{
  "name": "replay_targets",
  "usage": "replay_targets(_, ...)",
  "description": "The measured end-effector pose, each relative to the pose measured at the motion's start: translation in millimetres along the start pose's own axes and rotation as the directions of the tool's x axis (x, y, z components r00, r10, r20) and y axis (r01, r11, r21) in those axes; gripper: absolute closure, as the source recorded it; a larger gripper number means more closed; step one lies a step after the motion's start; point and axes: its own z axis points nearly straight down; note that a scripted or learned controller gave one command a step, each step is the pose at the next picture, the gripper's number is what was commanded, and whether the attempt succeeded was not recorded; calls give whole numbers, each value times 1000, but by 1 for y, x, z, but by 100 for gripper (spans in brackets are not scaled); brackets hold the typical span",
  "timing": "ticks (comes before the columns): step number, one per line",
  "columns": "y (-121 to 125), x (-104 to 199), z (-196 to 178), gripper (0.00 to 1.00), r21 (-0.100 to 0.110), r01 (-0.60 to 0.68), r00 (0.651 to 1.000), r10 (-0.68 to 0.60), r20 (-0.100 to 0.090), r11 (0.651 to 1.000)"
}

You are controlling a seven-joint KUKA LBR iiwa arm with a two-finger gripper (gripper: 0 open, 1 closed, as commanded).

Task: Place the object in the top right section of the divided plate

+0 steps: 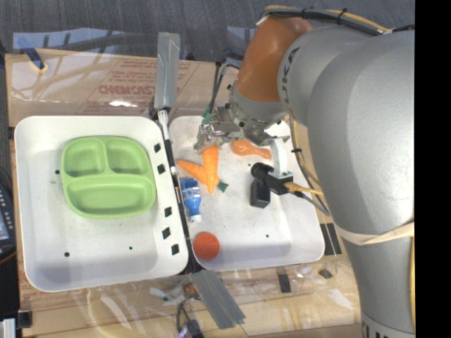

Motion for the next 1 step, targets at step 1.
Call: replay_targets(1, 0, 1, -9, 100, 4, 8, 1000, -8, 0, 1000)
